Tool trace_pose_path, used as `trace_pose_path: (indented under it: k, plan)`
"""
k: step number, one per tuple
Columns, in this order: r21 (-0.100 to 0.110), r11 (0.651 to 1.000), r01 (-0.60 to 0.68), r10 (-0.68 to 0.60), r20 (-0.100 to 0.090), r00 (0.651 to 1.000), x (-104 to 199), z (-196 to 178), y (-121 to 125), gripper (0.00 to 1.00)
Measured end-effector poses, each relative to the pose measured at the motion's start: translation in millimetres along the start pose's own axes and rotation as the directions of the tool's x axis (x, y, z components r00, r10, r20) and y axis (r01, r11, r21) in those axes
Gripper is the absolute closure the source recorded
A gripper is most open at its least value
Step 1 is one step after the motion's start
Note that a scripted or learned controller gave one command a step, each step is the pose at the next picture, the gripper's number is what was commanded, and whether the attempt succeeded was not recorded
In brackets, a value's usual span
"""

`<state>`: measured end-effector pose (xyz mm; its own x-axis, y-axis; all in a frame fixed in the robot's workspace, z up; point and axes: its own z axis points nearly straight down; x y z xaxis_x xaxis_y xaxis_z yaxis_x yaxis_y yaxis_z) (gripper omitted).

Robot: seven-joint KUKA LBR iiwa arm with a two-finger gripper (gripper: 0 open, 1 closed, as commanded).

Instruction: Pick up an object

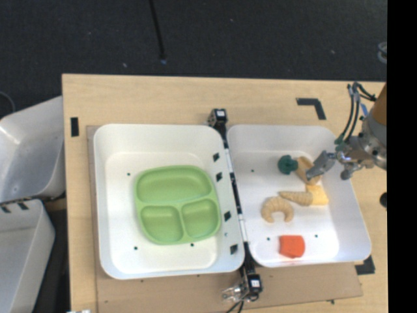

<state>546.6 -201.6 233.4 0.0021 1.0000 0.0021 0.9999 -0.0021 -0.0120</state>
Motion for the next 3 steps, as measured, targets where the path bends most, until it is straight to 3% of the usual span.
trace_pose_path:
  k: [1, 3]
  plan:
    - [-0.013, 1.000, 0.004, -0.004, 0.003, 1.000, 0.5, -7.4, 2.5, 0.00]
    - [-0.008, 1.000, 0.001, -0.001, 0.003, 1.000, -3.2, 113.0, 1.8, 0.00]
